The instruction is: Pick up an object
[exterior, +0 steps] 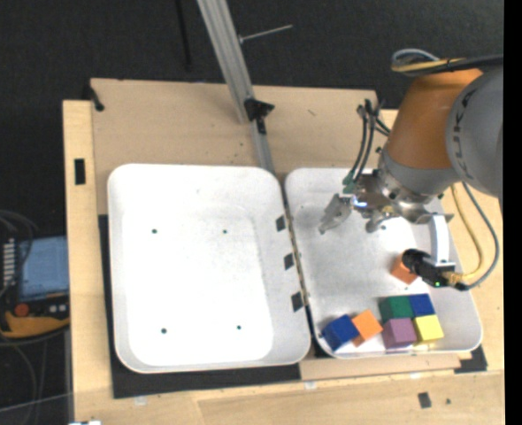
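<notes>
1. The gripper (354, 217) hangs over the middle of the right bin (318, 189), its two fingers spread apart with nothing between them, presumably so it can drop over a block.
2. The blocks sit crowded at the right bin's near edge: a blue block (339, 330) beside an orange block (366, 324), then green (395, 309), purple (400, 331) and yellow (429, 328) packed together, a second blue one (421, 305) just behind.
3. A separate orange piece (403, 273) lies by the right bin's right wall, partly hidden; its shape is hard to judge.
4. The left bin (199, 264) adjoins the right bin.
</notes>
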Controlling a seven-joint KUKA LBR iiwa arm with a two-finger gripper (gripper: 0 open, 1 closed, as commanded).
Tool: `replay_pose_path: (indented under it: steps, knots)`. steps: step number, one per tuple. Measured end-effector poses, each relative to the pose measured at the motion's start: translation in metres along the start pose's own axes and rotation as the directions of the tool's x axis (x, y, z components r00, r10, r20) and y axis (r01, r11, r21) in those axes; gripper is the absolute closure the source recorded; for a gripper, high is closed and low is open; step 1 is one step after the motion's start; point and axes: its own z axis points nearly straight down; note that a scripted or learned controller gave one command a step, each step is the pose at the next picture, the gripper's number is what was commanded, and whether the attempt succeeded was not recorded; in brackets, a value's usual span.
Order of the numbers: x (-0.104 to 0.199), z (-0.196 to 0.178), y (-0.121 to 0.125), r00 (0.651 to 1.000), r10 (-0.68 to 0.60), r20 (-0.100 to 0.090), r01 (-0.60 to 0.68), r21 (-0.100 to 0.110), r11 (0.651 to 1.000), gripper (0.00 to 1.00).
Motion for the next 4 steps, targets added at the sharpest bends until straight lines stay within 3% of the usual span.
replay_pose_path:
  steps: [1,2,3,4]
  knots:
    - [-0.001,0.063,-0.005,1.0,-0.001,0.0,0.001,0.002,1.0,0.0]
    - [-0.001,0.048,-0.002,1.0,0.006,-0.003,-0.006,-0.009,1.0,1.0]
    - [-0.005,-0.013,-0.001,1.0,-0.002,-0.001,0.002,-0.006,1.0,1.0]
    - [-0.006,-0.041,0.0,1.0,-0.008,-0.001,0.008,-0.009,1.0,1.0]
